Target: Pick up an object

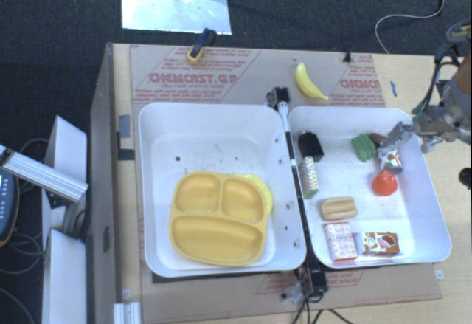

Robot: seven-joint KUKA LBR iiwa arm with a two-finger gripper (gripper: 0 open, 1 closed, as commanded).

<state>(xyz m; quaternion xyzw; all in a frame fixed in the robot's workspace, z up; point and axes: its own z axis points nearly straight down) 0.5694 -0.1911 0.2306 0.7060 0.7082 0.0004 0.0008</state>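
1. The arm (456, 97) at the right edge of the frame is grey metal.
2. An orange patch shows at the far right edge.
3. The gripper (396, 139) has pale grey, angular fingers.
4. Thin dark cables run beside the wrist.

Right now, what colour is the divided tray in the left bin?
Yellow, clearest in the camera view: divided tray.

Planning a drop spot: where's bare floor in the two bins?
Left bin: open floor above the yellow divided tray. Right bin: a small patch centre, between hot dog and orange ball. Crowded along its left wall, bottom edge, and top right near the gripper.
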